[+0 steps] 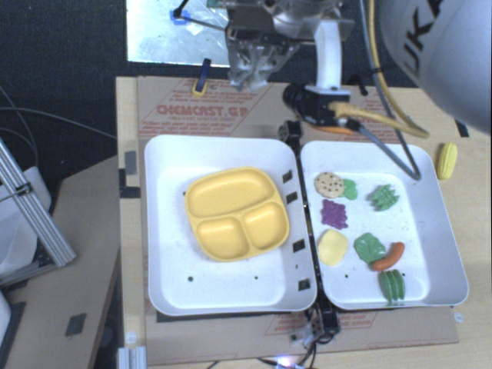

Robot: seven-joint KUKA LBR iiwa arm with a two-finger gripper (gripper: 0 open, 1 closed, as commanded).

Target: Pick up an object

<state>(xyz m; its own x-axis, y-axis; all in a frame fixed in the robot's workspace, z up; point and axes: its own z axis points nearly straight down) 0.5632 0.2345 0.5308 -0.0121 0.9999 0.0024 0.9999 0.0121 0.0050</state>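
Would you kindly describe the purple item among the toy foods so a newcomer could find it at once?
Look in the right-hand white bin, along its left side. Just below the chocolate-chip cookie and above the pale yellow slice lies the grape bunch. It is the bin's one purple piece, knobbly where its neighbours are smooth.

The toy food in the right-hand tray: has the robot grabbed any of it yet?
Not yet. The gripper hangs high above the bench, behind the bins, with nothing visible between its fingers. The cookie, purple grapes and sausage lie in the right bin. Choosing, descending and grasping remain.
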